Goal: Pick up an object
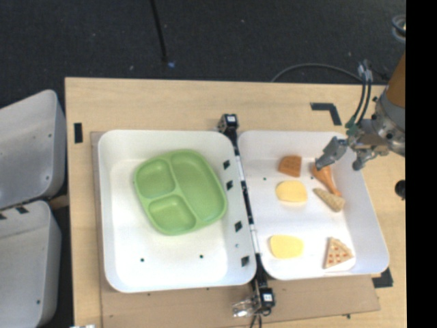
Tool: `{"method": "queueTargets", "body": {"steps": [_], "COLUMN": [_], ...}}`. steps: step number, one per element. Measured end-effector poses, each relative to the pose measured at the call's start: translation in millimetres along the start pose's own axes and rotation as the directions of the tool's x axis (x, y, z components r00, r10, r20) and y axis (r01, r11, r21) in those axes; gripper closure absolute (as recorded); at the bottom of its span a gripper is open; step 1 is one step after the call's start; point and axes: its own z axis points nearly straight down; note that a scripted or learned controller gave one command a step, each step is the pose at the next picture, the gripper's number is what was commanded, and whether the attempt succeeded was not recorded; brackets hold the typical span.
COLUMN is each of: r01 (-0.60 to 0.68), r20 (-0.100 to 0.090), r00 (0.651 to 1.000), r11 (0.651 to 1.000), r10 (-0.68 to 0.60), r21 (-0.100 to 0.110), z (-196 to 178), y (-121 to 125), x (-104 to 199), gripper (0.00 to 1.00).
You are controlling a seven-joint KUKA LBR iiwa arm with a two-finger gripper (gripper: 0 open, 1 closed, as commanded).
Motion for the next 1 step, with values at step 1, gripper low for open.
{"method": "queueTargets", "body": {"steps": [1], "r01": [0.002], "r20": [0.002], "r00": [1.0], "r11": [1.0], "r10": [-0.002], "r21": [-0.011], "z": [-5.7], "y": [1.8], "x": [0.2], "gripper": [0.0]}}
